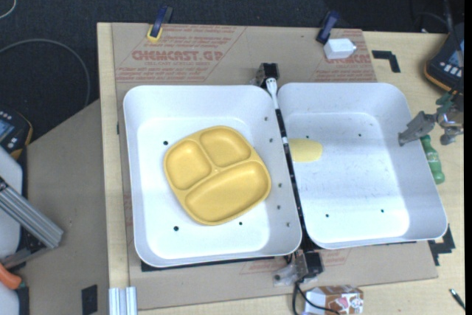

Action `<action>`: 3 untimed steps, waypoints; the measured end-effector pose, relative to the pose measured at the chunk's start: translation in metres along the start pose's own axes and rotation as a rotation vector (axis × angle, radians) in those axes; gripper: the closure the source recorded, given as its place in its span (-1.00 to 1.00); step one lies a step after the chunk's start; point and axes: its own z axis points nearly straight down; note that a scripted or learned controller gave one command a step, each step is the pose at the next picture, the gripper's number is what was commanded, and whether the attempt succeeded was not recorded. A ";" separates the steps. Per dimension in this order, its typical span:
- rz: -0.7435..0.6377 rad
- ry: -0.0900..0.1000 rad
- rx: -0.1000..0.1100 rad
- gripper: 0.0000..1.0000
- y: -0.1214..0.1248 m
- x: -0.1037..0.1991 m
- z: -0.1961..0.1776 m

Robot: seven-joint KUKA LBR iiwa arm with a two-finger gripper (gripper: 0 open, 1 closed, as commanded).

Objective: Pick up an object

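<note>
Gripper [431,125] state unclear, at right bin's [354,232] edge; one yellow tray [216,174]; one yellow piece [305,150].

The pincer [430,126] is cut off by the right edge.

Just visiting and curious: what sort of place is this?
Probably a robotics lab test bench: two white bins clamped to a board, a yellow divided plate as test object, and cables across dark carpet.

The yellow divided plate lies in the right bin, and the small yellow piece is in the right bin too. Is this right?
Not quite. The camera view shows the plate in the left bin; the yellow piece is indeed in the right bin.
</note>
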 end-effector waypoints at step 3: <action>0.001 0.005 0.013 1.00 -0.036 0.072 -0.132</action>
